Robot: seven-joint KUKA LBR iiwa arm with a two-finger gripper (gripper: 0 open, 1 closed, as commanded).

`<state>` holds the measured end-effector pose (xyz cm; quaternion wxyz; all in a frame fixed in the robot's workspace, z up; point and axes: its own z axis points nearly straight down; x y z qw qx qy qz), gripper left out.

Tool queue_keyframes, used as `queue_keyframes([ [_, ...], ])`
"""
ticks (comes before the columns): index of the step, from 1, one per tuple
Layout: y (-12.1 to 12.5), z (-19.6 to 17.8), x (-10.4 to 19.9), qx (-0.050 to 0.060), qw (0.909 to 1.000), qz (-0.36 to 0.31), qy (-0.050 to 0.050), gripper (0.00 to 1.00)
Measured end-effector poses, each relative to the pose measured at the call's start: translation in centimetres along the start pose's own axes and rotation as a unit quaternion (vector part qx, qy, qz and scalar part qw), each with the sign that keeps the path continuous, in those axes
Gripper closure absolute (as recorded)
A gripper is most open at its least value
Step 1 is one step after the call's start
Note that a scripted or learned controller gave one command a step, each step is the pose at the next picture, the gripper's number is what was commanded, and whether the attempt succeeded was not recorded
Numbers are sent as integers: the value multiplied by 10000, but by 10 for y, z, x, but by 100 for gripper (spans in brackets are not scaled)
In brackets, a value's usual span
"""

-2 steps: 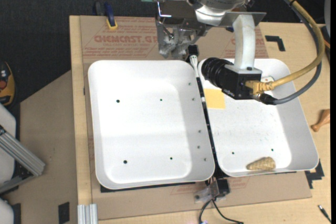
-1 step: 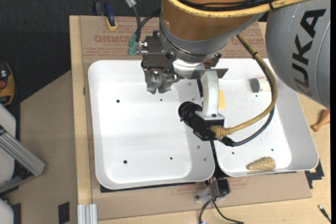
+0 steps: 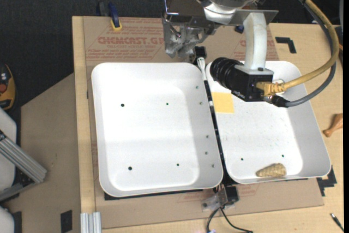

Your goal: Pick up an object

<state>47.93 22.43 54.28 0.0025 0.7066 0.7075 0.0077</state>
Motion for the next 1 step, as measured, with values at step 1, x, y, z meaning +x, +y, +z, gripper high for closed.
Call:
queue_keyframes([
  [1,-3,133,-1,143,9999,13,-70,100],
])
